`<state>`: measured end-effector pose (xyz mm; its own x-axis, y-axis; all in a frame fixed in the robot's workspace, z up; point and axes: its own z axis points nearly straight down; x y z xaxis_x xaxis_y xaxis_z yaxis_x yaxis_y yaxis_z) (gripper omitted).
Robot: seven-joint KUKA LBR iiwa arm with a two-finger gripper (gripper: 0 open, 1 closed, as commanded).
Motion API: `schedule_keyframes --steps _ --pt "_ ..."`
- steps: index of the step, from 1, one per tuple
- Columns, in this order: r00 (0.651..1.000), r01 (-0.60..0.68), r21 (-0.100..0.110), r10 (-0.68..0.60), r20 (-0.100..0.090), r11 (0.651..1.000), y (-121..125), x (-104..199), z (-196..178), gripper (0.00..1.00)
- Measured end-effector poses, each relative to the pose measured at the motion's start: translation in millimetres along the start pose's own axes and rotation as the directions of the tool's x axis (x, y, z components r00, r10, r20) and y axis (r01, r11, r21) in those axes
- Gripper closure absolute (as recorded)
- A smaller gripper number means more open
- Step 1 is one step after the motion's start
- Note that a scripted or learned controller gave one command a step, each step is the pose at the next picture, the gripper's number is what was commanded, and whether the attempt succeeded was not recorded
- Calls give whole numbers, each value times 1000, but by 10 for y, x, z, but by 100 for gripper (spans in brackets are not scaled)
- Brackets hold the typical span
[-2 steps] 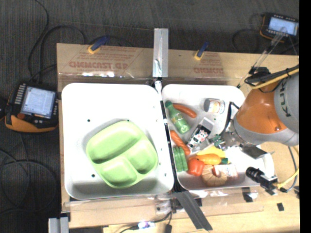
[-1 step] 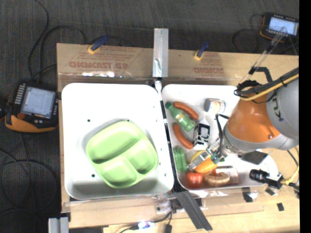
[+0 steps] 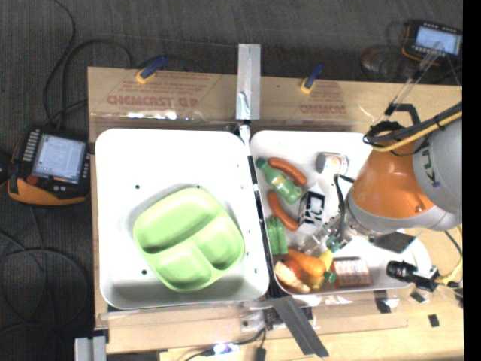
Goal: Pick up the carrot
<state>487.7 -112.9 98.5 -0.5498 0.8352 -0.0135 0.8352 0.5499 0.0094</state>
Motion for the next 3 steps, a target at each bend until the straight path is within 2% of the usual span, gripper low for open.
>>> schedule_keyframes --steps 1,2,3 --pt "956 293 -5 -293 -3 956 -31 -73 73 100" --pt "966 257 -4 -257 -2 966 -29 -58 75 100" --pt "735 678 -4 -678 9 735 8 -126 67 100"
